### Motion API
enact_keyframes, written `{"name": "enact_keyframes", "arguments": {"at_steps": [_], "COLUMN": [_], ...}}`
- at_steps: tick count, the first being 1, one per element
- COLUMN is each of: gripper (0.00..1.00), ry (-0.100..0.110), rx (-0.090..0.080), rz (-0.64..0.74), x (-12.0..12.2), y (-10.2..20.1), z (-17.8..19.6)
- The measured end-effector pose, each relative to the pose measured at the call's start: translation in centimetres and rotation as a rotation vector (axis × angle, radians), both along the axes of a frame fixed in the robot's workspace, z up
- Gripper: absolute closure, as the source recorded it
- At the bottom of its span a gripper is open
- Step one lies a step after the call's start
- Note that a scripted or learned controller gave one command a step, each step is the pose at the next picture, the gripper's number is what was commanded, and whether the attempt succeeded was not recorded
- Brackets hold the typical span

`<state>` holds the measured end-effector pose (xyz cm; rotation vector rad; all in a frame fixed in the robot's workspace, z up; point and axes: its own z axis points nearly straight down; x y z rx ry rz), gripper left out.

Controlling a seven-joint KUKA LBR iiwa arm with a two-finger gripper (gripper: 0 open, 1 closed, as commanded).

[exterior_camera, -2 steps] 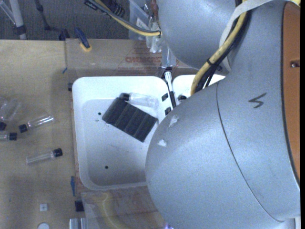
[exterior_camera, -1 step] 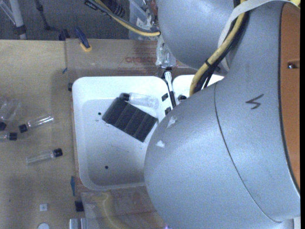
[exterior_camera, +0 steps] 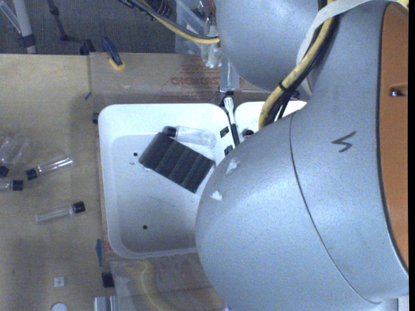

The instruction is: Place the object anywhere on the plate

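Camera view showed the big grey arm [exterior_camera: 305, 193] over the bins, a black ridged plate [exterior_camera: 176, 162] in the left bin [exterior_camera: 123, 238], so placing probably came next.

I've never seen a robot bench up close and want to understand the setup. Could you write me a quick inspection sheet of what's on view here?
Surface: wooden bench bearing a white bin.
Job's things: dark ribbed plate lying tilted in the bin; clear vial touching its upper edge.
Clutter: clear vials loose on the bench at left.
Grippers: cannot tell; the grey arm blocks much of the view.
Cables: yellow cable running along the arm.
Surroundings: blue clamp at the bench's back edge.
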<state>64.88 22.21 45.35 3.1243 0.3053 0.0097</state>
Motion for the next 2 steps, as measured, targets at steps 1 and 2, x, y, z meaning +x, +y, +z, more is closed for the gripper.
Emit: {"name": "enact_keyframes", "arguments": {"at_steps": [1, 2], "gripper": [1.00, 1.00], "ry": [0.012, 0.007], "rx": [0.000, 0.001], "rz": [0.309, 0.004], "x": [0.9, 0.5], "y": [0.4, 0.1], "z": [-1.9, -5.8]}}
